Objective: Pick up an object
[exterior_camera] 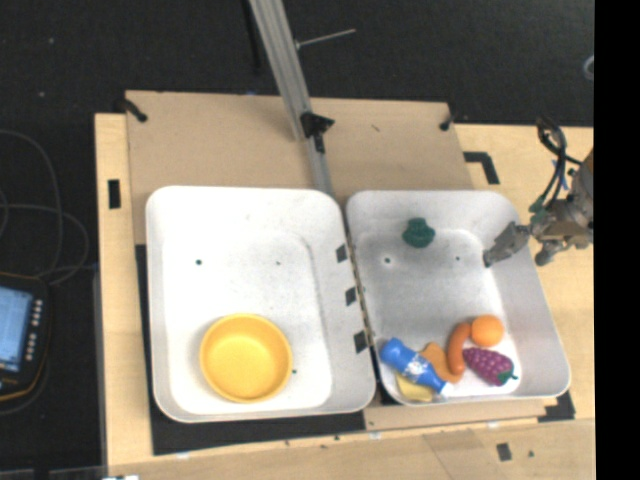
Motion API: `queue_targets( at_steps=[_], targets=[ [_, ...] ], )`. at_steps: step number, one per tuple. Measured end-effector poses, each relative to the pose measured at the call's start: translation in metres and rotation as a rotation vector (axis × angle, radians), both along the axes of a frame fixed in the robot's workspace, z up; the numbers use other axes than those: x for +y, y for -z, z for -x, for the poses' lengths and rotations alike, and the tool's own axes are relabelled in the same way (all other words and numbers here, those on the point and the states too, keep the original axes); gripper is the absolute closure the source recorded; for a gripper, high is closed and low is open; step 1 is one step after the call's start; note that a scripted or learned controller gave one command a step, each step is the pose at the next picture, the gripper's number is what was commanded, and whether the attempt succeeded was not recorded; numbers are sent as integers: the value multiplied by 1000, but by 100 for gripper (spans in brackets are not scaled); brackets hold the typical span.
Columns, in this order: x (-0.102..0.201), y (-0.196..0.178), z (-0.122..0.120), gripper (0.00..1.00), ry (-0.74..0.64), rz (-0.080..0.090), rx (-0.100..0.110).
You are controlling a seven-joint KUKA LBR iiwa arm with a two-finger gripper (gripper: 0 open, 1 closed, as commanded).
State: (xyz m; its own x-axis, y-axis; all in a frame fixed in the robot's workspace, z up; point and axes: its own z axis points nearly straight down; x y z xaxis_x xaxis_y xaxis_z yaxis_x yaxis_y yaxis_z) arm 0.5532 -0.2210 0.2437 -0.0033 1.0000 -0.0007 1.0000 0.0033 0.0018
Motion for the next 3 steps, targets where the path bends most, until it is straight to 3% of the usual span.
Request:
queue_targets(
  at_steps=[1, 3],
  targets=[
    [0, 0, 0, 0, 0, 0, 0],
    [0, 106, 5, 0, 4, 0, 6]
  ],
)
